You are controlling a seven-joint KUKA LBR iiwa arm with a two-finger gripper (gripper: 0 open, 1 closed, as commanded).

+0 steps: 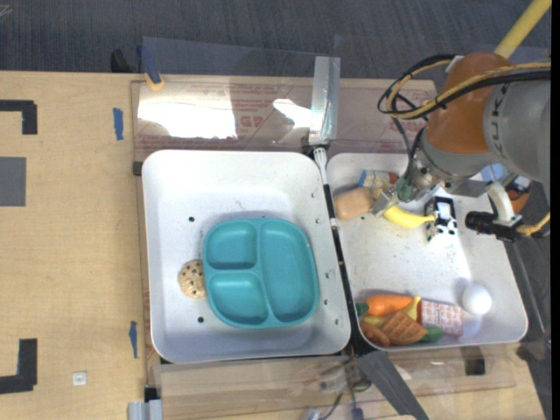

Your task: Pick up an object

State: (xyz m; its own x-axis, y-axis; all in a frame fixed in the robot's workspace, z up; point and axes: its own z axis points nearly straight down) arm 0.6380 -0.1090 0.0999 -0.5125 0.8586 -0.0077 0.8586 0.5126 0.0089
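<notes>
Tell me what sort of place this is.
Probably a robotics lab bench for pick-up trials: two white bins on a taped wooden bench, toy food such as a banana, and a cabled robot arm.

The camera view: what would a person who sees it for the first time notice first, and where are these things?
First comes the teal divided tray, which lies in the left bin with a cookie touching its left edge. Next is the grey arm with its orange band, reaching in from the right over the far part of the right bin, near a banana. Toy food, among it a carrot, is heaped at this bin's near edge.
</notes>
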